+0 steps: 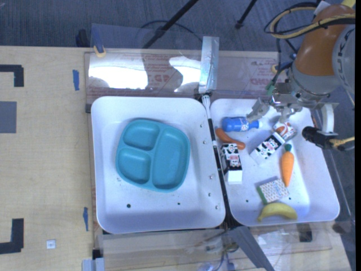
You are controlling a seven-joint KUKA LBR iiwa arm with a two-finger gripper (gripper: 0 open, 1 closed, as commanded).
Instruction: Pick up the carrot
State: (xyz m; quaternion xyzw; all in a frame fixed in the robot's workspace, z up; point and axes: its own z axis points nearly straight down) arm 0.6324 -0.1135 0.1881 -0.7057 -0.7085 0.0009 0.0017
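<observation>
Camera view from above and at a slant: my claw (272, 109) hangs over the far part of the right bin (327, 205), its two pale fingers (256, 110) spread apart with nothing between them. Just beside the near finger lies a blue bottle (239, 124), and under the other finger sits a small red-capped bottle (284, 131) touching a black-and-white carton (267, 147). The carrot (287, 164), orange with a green top, lies toward the right side of the same bin, its green end pointing away from the viewer and its thin tip pointing toward the viewer; it is near my claw but not touched. To do this step well, I judge I should shift toward the viewer and to the right, turn my fingers to straddle the carrot's thick middle across its width, and come straight down, keeping clear of the carton beside it. A green-edged sponge (272, 191) and a banana (277, 211) lie nearer the viewer. My arm reaches in from the right, its orange band (316, 58) above the wrist, the wrist bent downward over the bin. The left bin (107, 208) holds a teal divided plate (152, 154).
</observation>
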